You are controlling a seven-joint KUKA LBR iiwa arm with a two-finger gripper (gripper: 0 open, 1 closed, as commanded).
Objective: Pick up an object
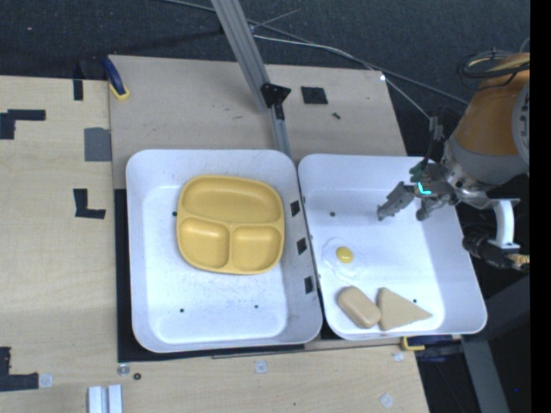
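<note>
Right bin (pixel 448 256), near end: tan oblong piece (pixel 357 306), rounded, long axis running from far-left to near-right. Touching its right side, a tan wedge (pixel 401 309), apex toward the far-left, broad edge to the right. Small yellow round piece (pixel 344 255) lies apart, mid-bin. Gripper (pixel 410 203) over the far right part of the bin, fingers spread, nothing between them. Left bin (pixel 142 256): yellow three-compartment plate (pixel 231 223).

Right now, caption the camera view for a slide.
Hand open over right white bin; yellow compartment plate sits in left white bin.
</note>
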